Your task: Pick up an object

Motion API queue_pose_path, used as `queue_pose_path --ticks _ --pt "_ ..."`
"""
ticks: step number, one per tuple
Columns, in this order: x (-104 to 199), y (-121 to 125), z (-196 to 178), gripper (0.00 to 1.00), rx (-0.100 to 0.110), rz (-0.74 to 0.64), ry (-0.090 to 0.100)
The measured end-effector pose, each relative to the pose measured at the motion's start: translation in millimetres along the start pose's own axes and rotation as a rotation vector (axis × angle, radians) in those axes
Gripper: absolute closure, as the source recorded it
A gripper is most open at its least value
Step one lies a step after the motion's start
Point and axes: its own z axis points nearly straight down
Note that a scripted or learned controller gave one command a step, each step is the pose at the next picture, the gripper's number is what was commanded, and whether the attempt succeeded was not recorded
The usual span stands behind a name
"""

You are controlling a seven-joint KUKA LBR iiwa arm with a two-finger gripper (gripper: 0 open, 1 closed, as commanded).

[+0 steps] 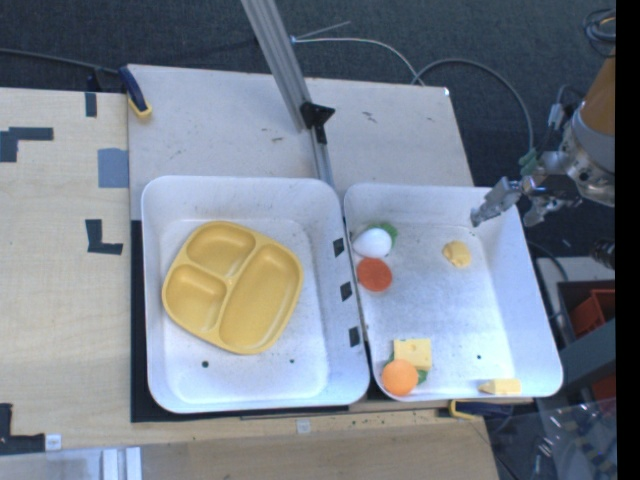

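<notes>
end effector [497,206] sat at the 2 o'clock corner of the right bin [520,298], over the rim, nothing between its fingers; couldn't tell if it was released or clenched. arm [600,118] came in from 3 o'clock.

right bin contents:
- small yellow piece [457,255] at 1 o'clock, nearest the end effector, apart from everything else
- white ball [373,241] at 10 o'clock, hard against the left wall, green bit just behind it
- red disc [375,275] just beside the white ball on its 6 o'clock side, also near the left wall
- yellow block [412,352] and orange ball [400,377] touching, at 7 o'clock, tight to the near rim
- yellow wedge [500,387] at 5 o'clock, on the near rim

centre of the right bin and its 3 o'clock side were open, so there was good room around the small yellow piece. the rest hugged the edges.

left bin [160,298] held a yellow divided plate [232,285], roughly central, tilted, with bare floor all round, widest at 6 o'clock.

a metal rail [275,48] ran from 12 o'clock down to the seam between the bins. surface [50,268] at 9 o'clock was pale wood with tape marks.
</notes>
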Motion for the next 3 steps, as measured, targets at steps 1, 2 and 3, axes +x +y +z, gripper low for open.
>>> queue_pose_path --ticks 1,2,3 --pt "1 1 -10 1.00 -0.001 -0.002 0.000" --pt "21 109 7 1.00 -0.003 -0.002 -0.002" --pt "61 84 151 1.00 0.009 0.000 0.000"
